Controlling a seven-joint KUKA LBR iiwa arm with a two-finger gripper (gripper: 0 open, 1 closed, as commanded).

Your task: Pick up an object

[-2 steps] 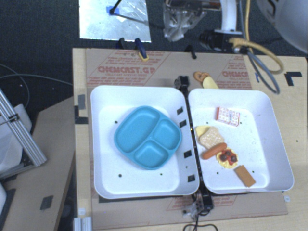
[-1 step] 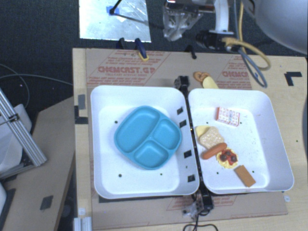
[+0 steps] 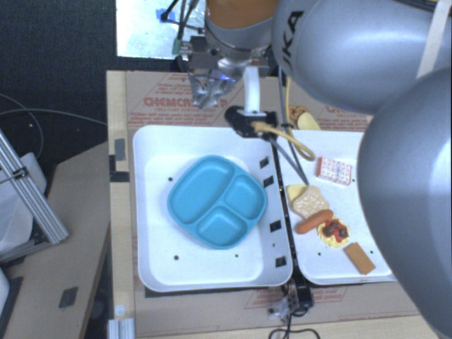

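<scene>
A blue divided plate (image 3: 217,201) lies in the middle of the left bin (image 3: 152,189). The right bin (image 3: 321,274) holds small food toys: a pale cracker (image 3: 311,202), a red sausage (image 3: 314,221), a yellow piece with red bits (image 3: 334,233), a brown bar (image 3: 359,258) and a white and red packet (image 3: 334,170). My gripper (image 3: 208,94) hangs over the cardboard just behind the left bin's back edge, above and beyond the plate. Nothing shows in its grasp.
A pale yellow piece (image 3: 308,121) sits at the back of the right bin, partly under the arm. The grey arm covers the upper right of the view. A metal frame (image 3: 32,196) stands off the bench to the left.
</scene>
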